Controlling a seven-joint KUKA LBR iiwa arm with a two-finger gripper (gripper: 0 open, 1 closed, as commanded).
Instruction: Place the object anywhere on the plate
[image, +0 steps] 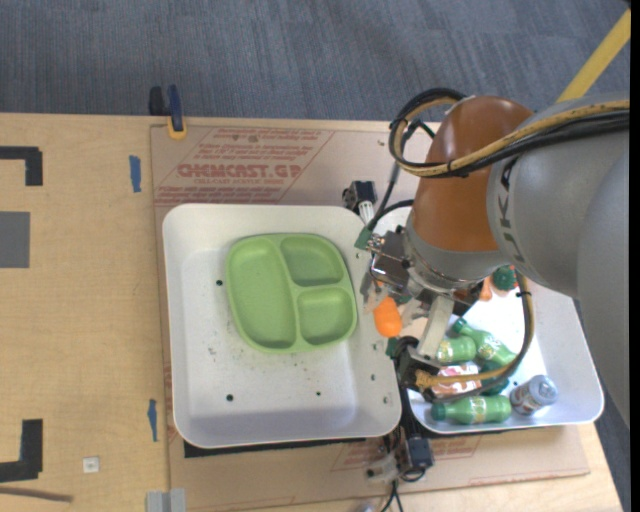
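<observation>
Green three-compartment plate (290, 290) is set in the middle of the left bin (190, 390), nothing on it, so the drop zone is kept open on all sides. Gripper (400, 315) is held low over the seam between the bins, at the left edge of the right bin (585, 400); an orange object (387, 319) is seen right at it, but whether it is actually clamped cannot be told. Green bottles (470, 350) and other clutter are left in the right bin, likely as the pick stock.

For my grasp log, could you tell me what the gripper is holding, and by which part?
It cannot be told: the gripper is low over the right bin, beside an orange object.
</observation>
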